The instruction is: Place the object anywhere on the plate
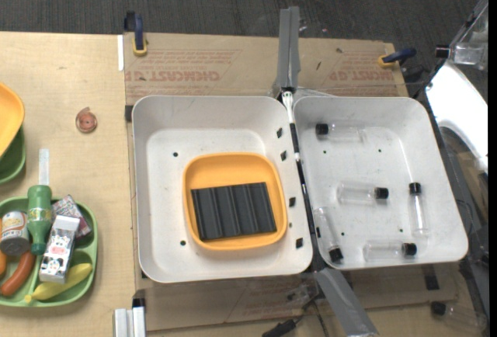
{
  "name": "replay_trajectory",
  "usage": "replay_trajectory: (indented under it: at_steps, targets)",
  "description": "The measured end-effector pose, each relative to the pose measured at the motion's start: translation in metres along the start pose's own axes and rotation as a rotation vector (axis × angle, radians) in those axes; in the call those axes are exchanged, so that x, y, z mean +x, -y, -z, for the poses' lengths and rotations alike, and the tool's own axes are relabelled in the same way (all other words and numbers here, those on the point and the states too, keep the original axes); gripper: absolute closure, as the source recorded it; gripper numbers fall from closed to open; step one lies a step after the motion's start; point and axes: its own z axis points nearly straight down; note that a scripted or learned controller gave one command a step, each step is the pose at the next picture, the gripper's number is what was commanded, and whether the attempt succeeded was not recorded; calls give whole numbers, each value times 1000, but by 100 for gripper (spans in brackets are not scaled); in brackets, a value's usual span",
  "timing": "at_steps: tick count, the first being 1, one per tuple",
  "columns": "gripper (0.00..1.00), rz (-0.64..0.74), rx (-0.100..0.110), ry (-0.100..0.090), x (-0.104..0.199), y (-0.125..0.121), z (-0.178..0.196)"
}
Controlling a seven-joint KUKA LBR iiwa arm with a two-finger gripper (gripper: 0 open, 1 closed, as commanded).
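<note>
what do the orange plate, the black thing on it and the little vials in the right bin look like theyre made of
The orange plate looks like matte moulded plastic: even colour, rounded rim, no glare. The black ribbed block on it seems rubber or foam, dull with soft parallel grooves, though this is uncertain. The vials appear clear plastic or glass, see-through with black caps; which one cannot be told.

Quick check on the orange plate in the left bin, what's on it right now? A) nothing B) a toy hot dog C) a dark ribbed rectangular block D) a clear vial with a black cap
C: a dark ribbed block lies flat on the orange plate in the left bin, while the clear vials with black caps lie scattered in the right bin.
</note>
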Motion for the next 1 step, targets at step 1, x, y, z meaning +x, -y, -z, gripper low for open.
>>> replay_trajectory:
  at_steps: [1]
  targets:
    - [100, 333, -1, 0, 67, 15, 1]
